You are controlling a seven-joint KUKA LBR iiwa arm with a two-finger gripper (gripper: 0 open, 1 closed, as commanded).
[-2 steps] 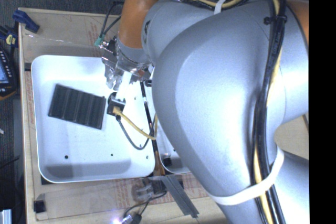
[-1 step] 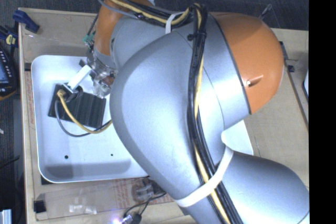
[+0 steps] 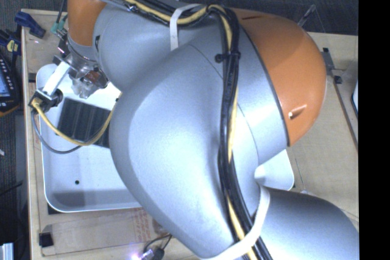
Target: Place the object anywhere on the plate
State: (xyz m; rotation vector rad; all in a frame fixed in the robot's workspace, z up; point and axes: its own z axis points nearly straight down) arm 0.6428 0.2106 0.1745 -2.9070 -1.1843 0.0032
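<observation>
- The grey arm (image 3: pixel 201 131) with its orange bands covers most of the camera view, reaching in from the right and bending over the left part of the desk (image 3: pixel 91 234).
- A yellow-and-black cable (image 3: pixel 228 100) runs along the arm, held by white ties, and a yellow loop of it hangs down into the left bin.
- The left white bin (image 3: pixel 79 192) shows below and to the left of the arm; its visible floor carries one small dark speck and the arm's shadow along the near wall.
- A dark ribbed rectangular piece (image 3: pixel 82 117) lies or hangs over the upper part of that bin, just under the wrist; whether it is part of the tool or a loose thing cannot be told.
- The end effector (image 3: pixel 82 79) sits at the bin's upper left corner, seen among white and metallic parts; whether it is open or closed cannot be told.
- The object to be placed and the plate cannot be made out; the arm hides most of both bins.
- A blue clamp (image 3: pixel 27 22) sits at the desk's upper left corner.
</observation>
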